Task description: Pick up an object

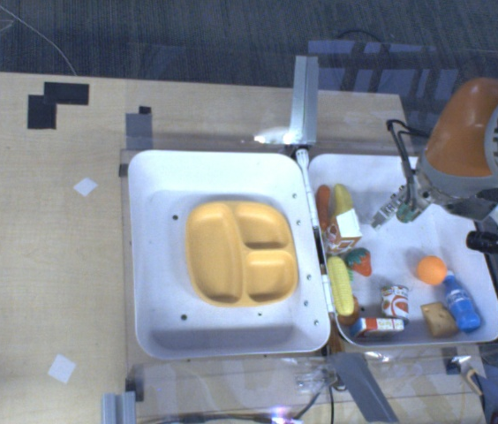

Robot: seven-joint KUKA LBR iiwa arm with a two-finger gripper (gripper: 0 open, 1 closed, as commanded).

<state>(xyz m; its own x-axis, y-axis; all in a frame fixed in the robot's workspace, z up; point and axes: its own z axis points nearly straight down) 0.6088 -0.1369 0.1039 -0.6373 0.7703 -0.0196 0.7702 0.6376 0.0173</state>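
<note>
Camera view looks down on my pincer, hanging over bare floor of the right shallow white plastic bin; how far it gapes I cannot tell, and nothing shows between its tips. Candidates crowd that bin's left wall and front: a smooth orange ball, a blue plastic bottle, a bumpy yellow corn cob. Left bin holds a moulded yellow divided tray.

Yellow tray, white bins, orange ball, blue bottle.
</note>
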